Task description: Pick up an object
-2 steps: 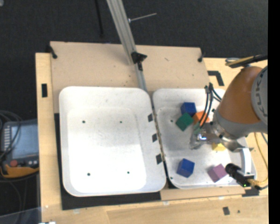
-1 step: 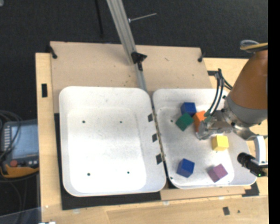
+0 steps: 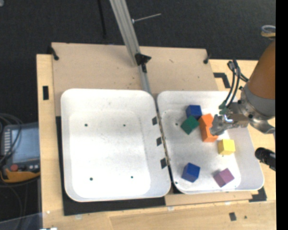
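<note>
A: Any writing or labels on the blocks?

B: None that can be read. The orange block (image 3: 207, 128) is a plain upright piece in the right bin (image 3: 247, 176), touching the green cube (image 3: 189, 125) on its left, with a blue cube (image 3: 194, 111) just behind that.

A: And the gripper (image 3: 220, 125)?

B: It sits at the orange block's right side, low over it. Whether its fingers are spread or pressed together, I cannot tell; they blur into the block.

A: What else is close by?

B: A yellow cube (image 3: 225, 146) just in front of the gripper; a second blue cube (image 3: 191, 172) and a purple cube (image 3: 223, 177) near the bin's front rim.

A: Open room?

B: The left bin (image 3: 72, 104) offers broad bare floor, and the right bin's front left corner is free too.
</note>
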